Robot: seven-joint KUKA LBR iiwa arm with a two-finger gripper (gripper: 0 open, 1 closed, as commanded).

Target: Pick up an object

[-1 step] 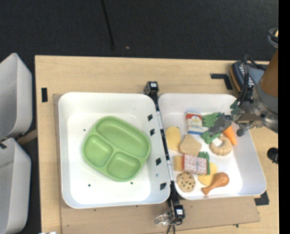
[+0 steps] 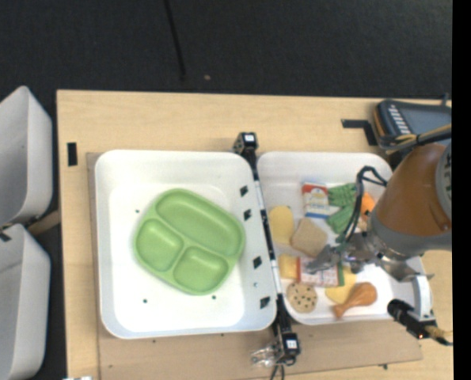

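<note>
The grey arm (image 2: pixel 413 212) with its orange band comes in from three o'clock and bends down over the right-hand shallow white bin (image 2: pixel 282 169); the wide orange segment hangs above the bin's three o'clock side, and the grey wrist below it slants toward nine o'clock, ending in the two-finger gripper (image 2: pixel 324 261) low over the toys near the bin's middle; whether its fingers are apart or together cannot be told, since the dark metal blurs into the clutter beneath, and nothing is plainly seen between them.

The pickable things all lie in that right bin; a tan square slice of toy bread (image 2: pixel 308 236) sits just at eleven o'clock of the gripper; a pale yellow rounded piece (image 2: pixel 280 222) lies at the bin's nine o'clock side, near the dividing wall; a white card with red and blue print (image 2: pixel 316 199) lies toward twelve o'clock, with a green leafy toy (image 2: pixel 344 200) beside it; a round speckled cookie (image 2: pixel 301 296) rests at seven o'clock; a brown toy drumstick (image 2: pixel 356 298) lies at five o'clock, beside a yellow piece (image 2: pixel 338 293).

The left-hand white bin (image 2: pixel 116 291) holds a light green plastic divided plate (image 2: pixel 189 241) with three compartments, lying flat near its centre, well apart from the arm.
</note>
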